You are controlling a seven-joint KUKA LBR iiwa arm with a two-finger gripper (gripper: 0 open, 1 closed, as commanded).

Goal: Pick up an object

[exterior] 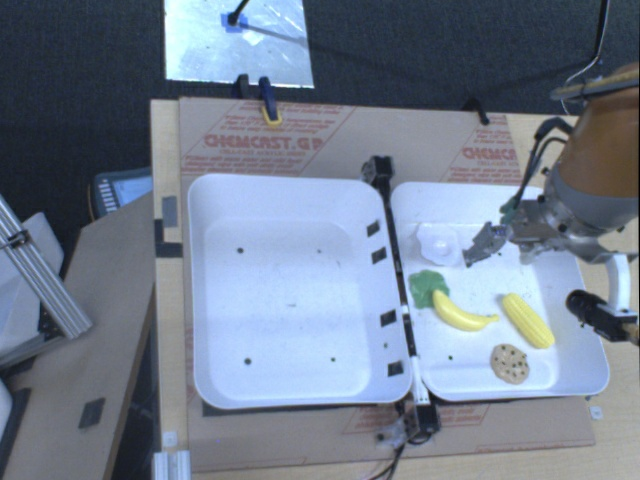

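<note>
The right bin (590,373) holds several small objects. A white cup-like piece (437,240) lies near its back left, with a green broccoli-like toy (427,284) just in front of it. A yellow banana (462,314), a yellow corn cob (527,320) and a brown cookie (510,363) lie toward the front. My gripper (483,245) hangs over the bin's back middle, just right of the white piece and tilted toward it. It is open with nothing between its fingers.
The left bin (215,203) stands beside the right one, with black clips (380,230) along the wall they share. A black fixture (600,313) juts over the right bin's right rim. The arm's orange band (605,143) rises at the right.
</note>
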